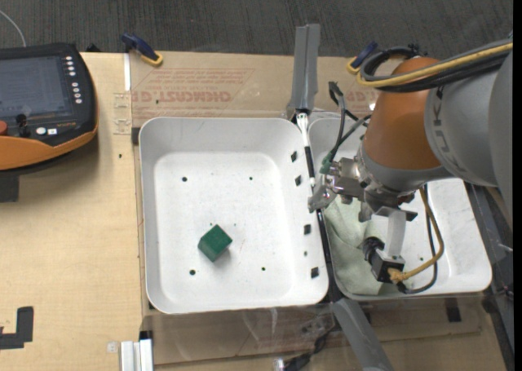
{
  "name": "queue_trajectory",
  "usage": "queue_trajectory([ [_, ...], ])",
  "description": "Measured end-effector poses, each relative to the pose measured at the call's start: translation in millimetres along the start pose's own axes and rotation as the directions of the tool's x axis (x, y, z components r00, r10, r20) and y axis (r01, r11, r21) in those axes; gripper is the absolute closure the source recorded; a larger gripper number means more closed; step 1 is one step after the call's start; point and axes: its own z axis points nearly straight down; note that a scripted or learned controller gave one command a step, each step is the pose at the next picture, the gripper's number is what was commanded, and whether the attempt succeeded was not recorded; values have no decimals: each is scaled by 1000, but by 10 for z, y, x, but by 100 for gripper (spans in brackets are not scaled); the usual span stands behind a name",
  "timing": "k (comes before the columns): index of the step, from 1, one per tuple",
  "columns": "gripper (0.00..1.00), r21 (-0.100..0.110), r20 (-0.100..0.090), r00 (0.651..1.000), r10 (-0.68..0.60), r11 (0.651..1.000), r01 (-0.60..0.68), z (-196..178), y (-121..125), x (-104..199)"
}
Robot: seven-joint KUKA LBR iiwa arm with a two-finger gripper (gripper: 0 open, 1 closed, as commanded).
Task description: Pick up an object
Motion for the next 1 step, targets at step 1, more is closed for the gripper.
queue_trajectory([
  [1, 0, -1, 0, 1000, -25, 1000, 25, -3, 51, -71],
])
